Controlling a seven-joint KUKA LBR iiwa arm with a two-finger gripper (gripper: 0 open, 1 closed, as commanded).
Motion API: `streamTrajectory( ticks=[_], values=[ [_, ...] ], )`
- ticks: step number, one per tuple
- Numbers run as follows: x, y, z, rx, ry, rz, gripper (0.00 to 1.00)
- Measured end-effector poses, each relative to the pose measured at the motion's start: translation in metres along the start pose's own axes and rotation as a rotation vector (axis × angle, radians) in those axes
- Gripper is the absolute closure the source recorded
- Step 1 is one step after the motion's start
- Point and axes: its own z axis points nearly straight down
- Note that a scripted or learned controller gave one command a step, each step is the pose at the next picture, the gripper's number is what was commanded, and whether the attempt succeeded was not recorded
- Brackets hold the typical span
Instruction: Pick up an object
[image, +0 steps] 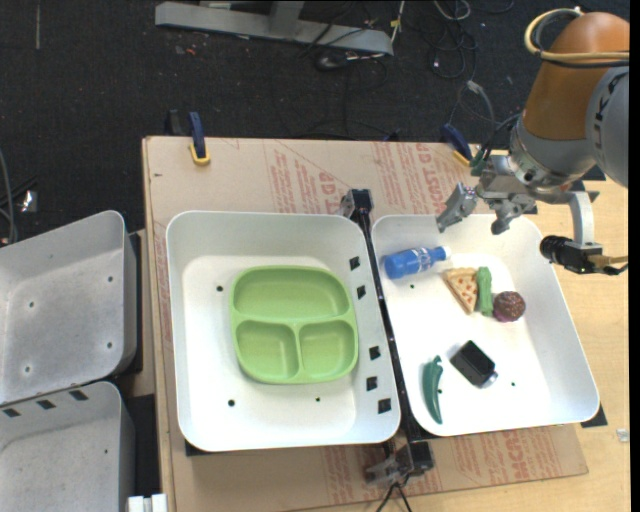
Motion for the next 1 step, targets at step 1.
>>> streamTrajectory(
  ticks=[1],
  values=[
    [0.0001, 0.0023, -0.0069, -0.012, -0.002, -0.002, 0.00]
  ],
)
